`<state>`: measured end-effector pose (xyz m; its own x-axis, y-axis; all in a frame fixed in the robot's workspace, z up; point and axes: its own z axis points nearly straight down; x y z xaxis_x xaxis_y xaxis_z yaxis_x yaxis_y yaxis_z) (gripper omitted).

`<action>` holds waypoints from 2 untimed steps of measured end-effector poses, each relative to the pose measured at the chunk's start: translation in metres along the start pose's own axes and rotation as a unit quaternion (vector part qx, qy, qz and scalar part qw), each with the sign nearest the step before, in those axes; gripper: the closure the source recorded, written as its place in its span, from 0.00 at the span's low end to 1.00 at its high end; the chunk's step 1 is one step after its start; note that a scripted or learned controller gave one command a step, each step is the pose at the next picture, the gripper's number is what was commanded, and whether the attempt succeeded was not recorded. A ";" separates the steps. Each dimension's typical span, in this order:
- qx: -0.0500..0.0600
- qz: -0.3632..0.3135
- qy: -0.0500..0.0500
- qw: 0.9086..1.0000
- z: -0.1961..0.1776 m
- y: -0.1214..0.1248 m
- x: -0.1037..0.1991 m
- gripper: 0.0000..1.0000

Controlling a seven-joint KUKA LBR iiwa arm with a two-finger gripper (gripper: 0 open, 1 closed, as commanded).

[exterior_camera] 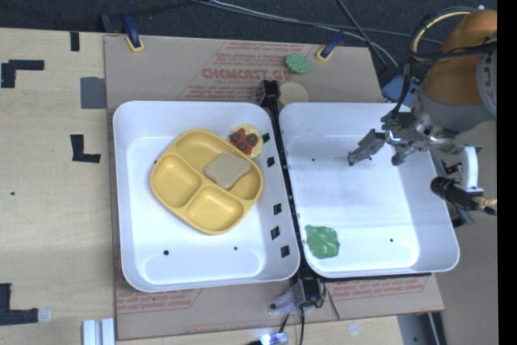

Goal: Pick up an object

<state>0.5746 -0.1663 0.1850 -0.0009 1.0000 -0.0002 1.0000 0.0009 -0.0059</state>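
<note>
My gripper (380, 153) hangs over the right bin (355, 121), near its upper right part, with its two dark fingers spread apart and nothing between them. A green leafy piece (321, 241) lies in the right bin's lower left corner, well below and left of the gripper. In the left bin (137, 254) sits a yellow divided plate (208, 180) with a slice of bread (227, 170) in it. A small red and dark cluster like berries (245, 140) rests at the plate's upper right edge.
A small green dotted object (297, 63) lies on the cardboard behind the bins. Cables run across the dark floor at the back. A black divider with clips (277, 174) separates the two bins.
</note>
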 end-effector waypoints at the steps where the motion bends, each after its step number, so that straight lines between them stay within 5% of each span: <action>1: -0.001 0.000 0.000 1.000 0.060 0.008 0.001 0.00; 2: -0.003 -0.001 -0.001 1.000 0.102 0.009 0.002 0.00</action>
<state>0.5826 -0.1643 0.0832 -0.0021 1.0000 -0.0022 1.0000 0.0021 -0.0001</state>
